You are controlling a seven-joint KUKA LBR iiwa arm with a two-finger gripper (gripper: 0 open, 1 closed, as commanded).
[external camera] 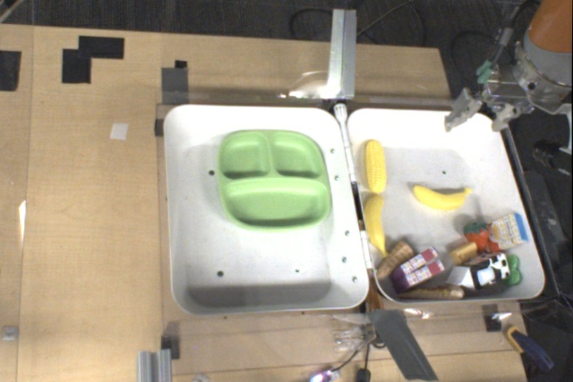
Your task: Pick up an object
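Note:
My gripper [476, 116] hangs over the far right corner of the right bin [528, 228], its two fingers [456, 117] spread open with nothing between them. Below it in that bin lie a yellow corn cob [374, 165], a banana [440, 197] and a second yellow piece [374, 224] along the left wall. A pile at the bin's near edge holds a purple carton [419, 268], a small bottle with a red part [497, 233], a black-and-white item [494, 271] and some brown pieces. The gripper touches none of them.
The left bin [192, 273] holds a green divided plate [273, 176]. A metal post [344, 54] stands behind the wall between the bins. Cables trail over the dark floor at the back right. Bare bin floor lies around the banana.

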